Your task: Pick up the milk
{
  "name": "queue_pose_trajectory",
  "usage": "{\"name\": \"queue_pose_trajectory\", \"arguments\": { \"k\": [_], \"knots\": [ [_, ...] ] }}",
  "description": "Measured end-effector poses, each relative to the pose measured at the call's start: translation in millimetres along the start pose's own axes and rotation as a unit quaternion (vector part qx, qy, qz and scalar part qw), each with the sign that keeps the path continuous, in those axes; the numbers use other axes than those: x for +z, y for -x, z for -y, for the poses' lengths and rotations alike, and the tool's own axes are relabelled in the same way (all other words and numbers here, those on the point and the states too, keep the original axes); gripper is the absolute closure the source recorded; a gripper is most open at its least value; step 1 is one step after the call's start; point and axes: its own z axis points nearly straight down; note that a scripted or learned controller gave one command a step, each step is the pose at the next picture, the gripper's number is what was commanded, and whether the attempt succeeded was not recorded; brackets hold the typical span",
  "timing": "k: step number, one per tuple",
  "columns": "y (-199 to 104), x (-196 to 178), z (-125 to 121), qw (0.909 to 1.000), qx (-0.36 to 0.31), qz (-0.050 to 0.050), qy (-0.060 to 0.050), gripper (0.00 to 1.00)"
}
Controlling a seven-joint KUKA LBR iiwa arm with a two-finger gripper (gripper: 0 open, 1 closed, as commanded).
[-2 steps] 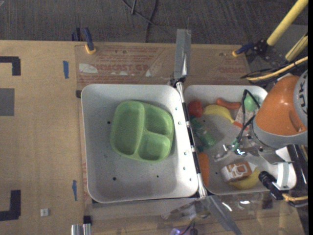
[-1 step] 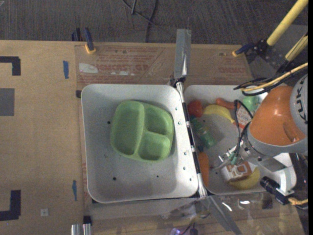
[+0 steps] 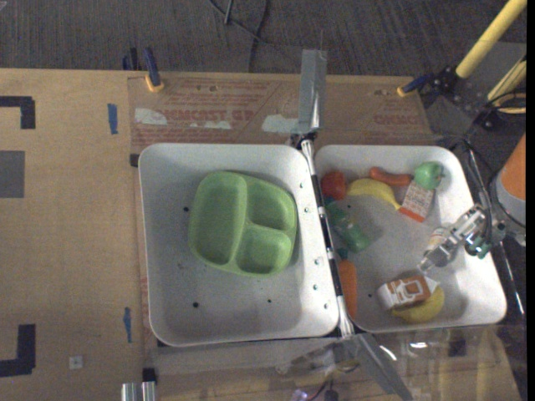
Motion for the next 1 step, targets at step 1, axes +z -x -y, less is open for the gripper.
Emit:
{"name": "queue_pose_trajectory", "arguments": {
  "k": [1],
  "knots": [
    [-49.6, 85.5, -25.3, 0.9999, 0.016, -0.001, 0.0, 0.0]
  ]
}}
